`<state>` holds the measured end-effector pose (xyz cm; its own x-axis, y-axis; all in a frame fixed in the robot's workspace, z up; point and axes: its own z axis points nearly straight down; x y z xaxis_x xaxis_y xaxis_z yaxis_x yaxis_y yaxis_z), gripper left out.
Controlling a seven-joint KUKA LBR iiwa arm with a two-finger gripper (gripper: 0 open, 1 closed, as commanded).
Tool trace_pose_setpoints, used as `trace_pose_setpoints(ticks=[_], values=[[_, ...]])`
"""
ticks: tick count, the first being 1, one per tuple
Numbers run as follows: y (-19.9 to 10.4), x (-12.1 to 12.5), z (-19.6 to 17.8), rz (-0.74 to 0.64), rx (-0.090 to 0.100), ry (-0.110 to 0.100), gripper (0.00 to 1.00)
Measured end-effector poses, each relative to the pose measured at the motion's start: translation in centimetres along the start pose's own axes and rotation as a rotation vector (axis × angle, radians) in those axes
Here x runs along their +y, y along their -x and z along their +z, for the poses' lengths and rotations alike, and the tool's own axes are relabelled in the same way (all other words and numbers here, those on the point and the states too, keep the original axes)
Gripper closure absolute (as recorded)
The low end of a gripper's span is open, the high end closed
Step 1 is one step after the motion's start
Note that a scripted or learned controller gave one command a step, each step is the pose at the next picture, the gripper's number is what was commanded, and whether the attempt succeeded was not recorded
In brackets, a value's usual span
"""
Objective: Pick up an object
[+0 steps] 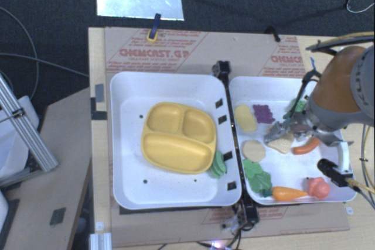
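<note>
Nearest the camera, along the front wall of the right white bin (351, 196), lie an orange plastic carrot (288, 192) and a pink rounded toy (319, 187), with a green leafy plastic vegetable (256, 175) just to their left. A little farther in sit a pale round flat cracker-like disc (254, 150), a red-orange plastic sausage (306, 147) and a tan wedge of toy bread (282, 144). The metal gripper (275, 136) of the grey arm with its orange band (340, 79) reaches in from the right and hangs right at the bread wedge; whether its fingers are spread or pressed together cannot be told, and nothing can be seen between them. Beyond that are a pale yellow oval plastic piece (245, 117), a purple bunch of toy grapes (263, 113) and a small green object (300, 106) partly hidden by the arm. In the left white bin (126, 126) rests a yellow three-compartment plastic tray (178, 137), with a green leaf-shaped toy (218, 164) touching its near right corner. Both bins stand on a brown cardboard sheet (176, 50).
</note>
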<state>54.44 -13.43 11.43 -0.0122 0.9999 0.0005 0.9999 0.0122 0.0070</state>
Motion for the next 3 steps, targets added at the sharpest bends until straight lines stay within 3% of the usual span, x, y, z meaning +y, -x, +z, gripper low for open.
trace_pose_setpoints(ticks=[1,2,3], values=[[6.8,0.0,-0.9,0.014,-0.004,-0.003,0.00],[3.1,5.4,2.0,0.003,-0.001,0.001,0.00],[6.8,0.1,2.6,0.010,0.013,0.001,0.00]])
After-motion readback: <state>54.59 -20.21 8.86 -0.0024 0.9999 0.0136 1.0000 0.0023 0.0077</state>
